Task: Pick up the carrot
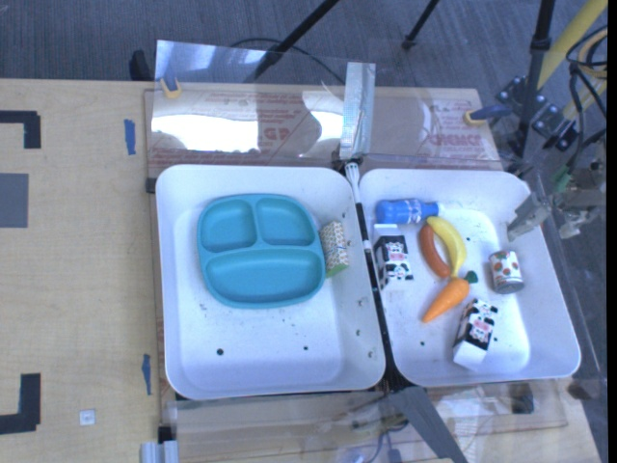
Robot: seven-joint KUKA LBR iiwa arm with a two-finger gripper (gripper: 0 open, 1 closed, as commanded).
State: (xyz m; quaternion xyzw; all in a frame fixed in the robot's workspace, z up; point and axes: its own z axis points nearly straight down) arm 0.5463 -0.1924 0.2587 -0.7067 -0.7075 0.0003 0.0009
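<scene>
One fixed camera, mounted above the bench, looking down at a slant toward 12 o'clock. Mid-range: both white bins fit whole, left bin at centre, right bin toward 3 o'clock. Bench top runs off at 9 o'clock. Floor and tripod legs show past the far edge at 12 to 2 o'clock.

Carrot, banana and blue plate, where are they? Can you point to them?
carrot (445,300), camera view, middle of its orange body
banana (449,242), camera view, middle of its yellow curve
blue plate (260,251), camera view, ridge between its compartments
</scene>
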